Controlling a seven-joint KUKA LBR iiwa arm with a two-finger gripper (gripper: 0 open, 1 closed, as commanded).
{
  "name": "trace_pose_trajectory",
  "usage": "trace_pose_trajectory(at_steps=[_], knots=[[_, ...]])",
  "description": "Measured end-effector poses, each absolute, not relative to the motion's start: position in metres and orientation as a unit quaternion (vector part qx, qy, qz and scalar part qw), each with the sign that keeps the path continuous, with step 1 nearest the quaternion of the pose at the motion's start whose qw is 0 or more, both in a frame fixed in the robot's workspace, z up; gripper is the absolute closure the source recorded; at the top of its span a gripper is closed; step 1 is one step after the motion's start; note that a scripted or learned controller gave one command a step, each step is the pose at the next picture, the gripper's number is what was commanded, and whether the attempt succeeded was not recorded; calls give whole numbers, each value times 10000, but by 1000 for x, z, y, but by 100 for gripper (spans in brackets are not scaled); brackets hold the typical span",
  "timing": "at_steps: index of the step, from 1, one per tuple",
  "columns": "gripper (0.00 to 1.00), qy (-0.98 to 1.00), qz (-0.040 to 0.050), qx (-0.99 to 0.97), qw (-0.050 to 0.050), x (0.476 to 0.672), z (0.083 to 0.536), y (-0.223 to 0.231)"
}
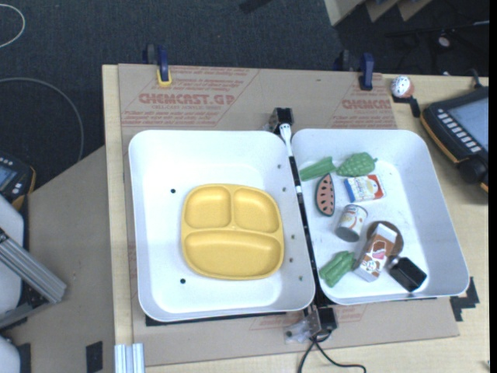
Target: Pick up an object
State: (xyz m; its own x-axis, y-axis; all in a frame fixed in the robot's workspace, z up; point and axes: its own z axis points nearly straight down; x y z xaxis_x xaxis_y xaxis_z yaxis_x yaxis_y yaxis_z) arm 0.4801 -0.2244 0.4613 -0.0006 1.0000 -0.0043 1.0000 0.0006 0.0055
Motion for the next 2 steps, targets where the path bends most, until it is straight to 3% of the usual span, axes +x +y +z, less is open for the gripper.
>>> trace_pose_trajectory(at_steps=[2], knots=[[100, 7079, 12, 7062, 82, 482, 483, -225]])
